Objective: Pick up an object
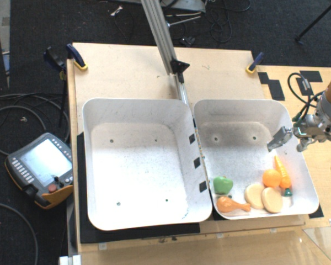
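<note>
the gripper [291, 137] is hovering at the right bin's [237, 112] 3 o'clock rim, fingers spread, gripping nothing. the toys are sitting at the bin's 5 o'clock: carrot [282, 173] touching orange [271, 178], pepper [223, 184] apart. they are probably light, hard, slick plastic; the pepper is offering the clearest grip across its middle.

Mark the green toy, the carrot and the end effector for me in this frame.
green toy [223, 184], camera view, middle of its body.
carrot [282, 171], camera view, middle of its orange length.
end effector [289, 138], camera view, midway between its fingertips.
</note>
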You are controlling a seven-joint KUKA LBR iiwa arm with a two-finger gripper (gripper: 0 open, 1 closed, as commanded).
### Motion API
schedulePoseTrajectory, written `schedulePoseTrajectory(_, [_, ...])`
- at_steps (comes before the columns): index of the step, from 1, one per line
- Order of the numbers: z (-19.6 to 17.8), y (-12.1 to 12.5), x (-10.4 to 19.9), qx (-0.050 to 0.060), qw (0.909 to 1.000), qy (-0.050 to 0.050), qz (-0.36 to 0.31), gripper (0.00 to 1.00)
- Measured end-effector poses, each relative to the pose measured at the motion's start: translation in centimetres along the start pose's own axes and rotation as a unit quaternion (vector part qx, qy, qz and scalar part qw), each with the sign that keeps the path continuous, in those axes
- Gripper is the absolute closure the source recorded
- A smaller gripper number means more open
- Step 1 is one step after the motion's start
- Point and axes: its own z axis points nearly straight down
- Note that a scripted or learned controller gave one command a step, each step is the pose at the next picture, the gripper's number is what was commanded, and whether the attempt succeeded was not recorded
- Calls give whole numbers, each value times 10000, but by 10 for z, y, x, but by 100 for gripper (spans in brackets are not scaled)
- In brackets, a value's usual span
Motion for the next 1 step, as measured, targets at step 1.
schedulePoseTrajectory(1, [-2, 1, 0, -22, 10000, -7, 1, 0])
